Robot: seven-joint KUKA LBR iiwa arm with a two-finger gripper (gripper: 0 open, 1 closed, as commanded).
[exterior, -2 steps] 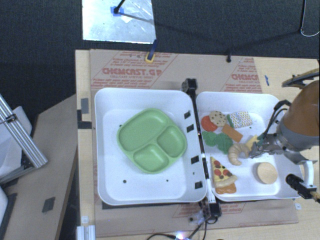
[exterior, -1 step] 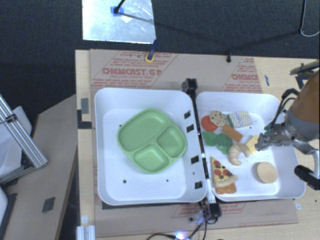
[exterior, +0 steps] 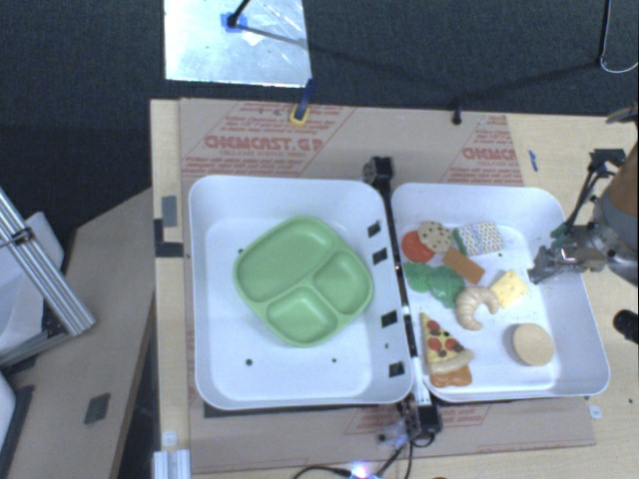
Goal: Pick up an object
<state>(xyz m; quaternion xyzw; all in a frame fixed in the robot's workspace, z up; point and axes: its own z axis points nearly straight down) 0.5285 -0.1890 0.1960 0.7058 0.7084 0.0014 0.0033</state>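
Note:
The right bin point(exterior: 569, 297) holds toy food: a cookie point(exterior: 433, 235), a red tomato slice point(exterior: 416, 247), a patterned white block point(exterior: 481, 237), an orange stick point(exterior: 463, 265), green leaves point(exterior: 435, 281), a croissant point(exterior: 473, 305), a yellow cheese wedge point(exterior: 508, 288), a pizza slice point(exterior: 443, 348) and a round bun point(exterior: 531, 344). My gripper point(exterior: 549, 264) hangs over the bin's right side, just right of the cheese wedge, with the arm coming in from the right edge. Nothing shows between its fingers.
The left bin point(exterior: 215, 218) carries a green divided plate point(exterior: 303, 279). A black hinge strip point(exterior: 391, 267) runs between the bins. A shiny metal sheet point(exterior: 238, 26) lies beyond the bench at the top.

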